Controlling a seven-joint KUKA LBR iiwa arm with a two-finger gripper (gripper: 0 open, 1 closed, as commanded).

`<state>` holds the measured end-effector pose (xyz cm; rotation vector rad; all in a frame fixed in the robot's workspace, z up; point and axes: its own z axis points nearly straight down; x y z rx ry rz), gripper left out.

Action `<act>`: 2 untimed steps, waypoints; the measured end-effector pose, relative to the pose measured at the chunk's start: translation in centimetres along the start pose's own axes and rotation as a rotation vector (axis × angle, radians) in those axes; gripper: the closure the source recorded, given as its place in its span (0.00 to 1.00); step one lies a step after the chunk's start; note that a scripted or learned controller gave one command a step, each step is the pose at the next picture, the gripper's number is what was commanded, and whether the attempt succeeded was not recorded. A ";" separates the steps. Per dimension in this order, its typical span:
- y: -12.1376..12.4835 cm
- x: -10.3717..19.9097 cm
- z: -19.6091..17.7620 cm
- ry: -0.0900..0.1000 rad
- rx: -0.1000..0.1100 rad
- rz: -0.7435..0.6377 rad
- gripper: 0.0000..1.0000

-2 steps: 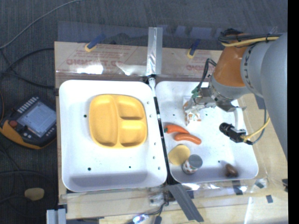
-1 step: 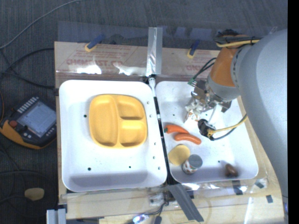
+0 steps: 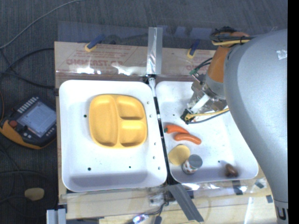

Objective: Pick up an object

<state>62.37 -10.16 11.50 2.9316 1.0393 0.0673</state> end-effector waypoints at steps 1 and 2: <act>3.4 2.6 0.3 -0.005 0.012 0.332 1.00; -3.6 8.0 -8.8 -0.043 0.039 0.465 1.00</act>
